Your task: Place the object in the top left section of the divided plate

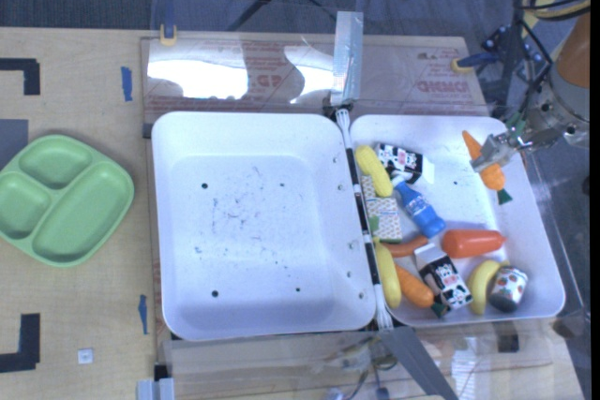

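Tool point(494, 155): right of frame, over the right bin point(539, 229)
Carrot point(489, 166): touching the tool, directly beneath
Tool's state: cannot tell
Divided plate point(62, 199): far left

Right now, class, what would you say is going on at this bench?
A robot arm reaches in from the right, its gripper over the upper right part of the right bin, right by a small orange carrot-like toy. That bin holds a jumble of toy foods: bananas, carrots, a blue bottle. The left bin sits beside it. The green divided plate lies on the bench far left, with nothing in its sections yet.
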You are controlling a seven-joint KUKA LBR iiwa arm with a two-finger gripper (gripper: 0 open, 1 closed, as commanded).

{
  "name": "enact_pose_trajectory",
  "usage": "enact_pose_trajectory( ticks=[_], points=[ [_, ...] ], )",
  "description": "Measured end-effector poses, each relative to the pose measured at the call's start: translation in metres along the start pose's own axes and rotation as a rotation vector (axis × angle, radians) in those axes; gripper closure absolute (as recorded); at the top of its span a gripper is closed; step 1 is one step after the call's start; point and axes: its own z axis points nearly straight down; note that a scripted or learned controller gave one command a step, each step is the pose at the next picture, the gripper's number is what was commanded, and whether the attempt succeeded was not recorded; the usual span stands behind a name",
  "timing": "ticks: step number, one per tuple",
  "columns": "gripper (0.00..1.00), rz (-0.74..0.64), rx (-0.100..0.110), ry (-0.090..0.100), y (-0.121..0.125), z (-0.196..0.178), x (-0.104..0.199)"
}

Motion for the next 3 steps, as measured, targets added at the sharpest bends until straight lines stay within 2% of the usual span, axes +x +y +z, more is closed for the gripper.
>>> enact_pose_trajectory(
  ticks=[1,2,3],
  points=[
    [1.00,0.030,0.001,0.000,-0.059,-0.010,-0.038],
    [1.00,0.487,-0.001,-0.002,-0.020,-0.045,-0.056],
    [1.00,0.279,0.002,0.001,-0.070,0.077,0.001]
  ],
)
